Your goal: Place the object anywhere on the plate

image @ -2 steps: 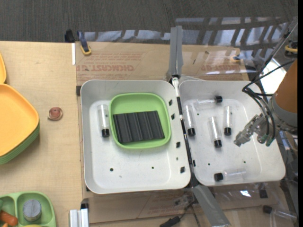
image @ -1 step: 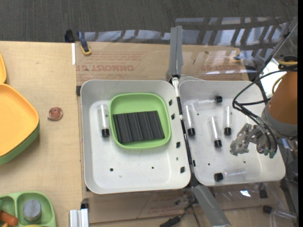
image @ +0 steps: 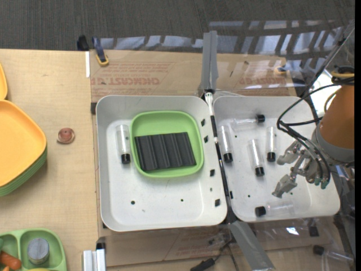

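Clear black-capped tubes (image: 256, 157) in right bin, green plate (image: 167, 121) left

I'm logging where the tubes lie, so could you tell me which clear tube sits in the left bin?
The tube lying just left of the green plate, black cap toward the camera; the other tubes all lie in the right bin.

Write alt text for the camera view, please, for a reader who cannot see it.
A grey robot arm's tool hovers over the right white bin, among clear plastic tubes with black caps. The left white bin holds a green square plate bearing a dark ribbed block.
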Controlling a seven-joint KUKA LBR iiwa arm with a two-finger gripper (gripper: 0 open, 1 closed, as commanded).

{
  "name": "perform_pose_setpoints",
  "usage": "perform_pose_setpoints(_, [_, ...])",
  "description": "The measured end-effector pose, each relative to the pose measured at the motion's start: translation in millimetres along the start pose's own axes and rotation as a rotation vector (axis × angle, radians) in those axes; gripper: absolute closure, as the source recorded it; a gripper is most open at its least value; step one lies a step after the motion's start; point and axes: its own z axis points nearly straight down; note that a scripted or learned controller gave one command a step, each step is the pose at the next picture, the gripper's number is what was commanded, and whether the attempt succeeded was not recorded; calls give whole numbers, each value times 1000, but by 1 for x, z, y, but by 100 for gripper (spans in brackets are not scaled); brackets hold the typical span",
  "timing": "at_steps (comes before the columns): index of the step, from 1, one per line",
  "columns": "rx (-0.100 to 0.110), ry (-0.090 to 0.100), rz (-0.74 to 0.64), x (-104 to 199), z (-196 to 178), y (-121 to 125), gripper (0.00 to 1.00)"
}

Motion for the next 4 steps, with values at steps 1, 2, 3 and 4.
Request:
perform_pose_setpoints(1, [1,-4,110,-42,-130,-50,0])
perform_pose_setpoints(2, [1,-5,204,-34,-147,-74,0])
perform_pose_setpoints(3, [1,-4,311,-33,-162,-75,0])
perform_pose_setpoints(4, [1,-3,396,-33,-170,-75,0])
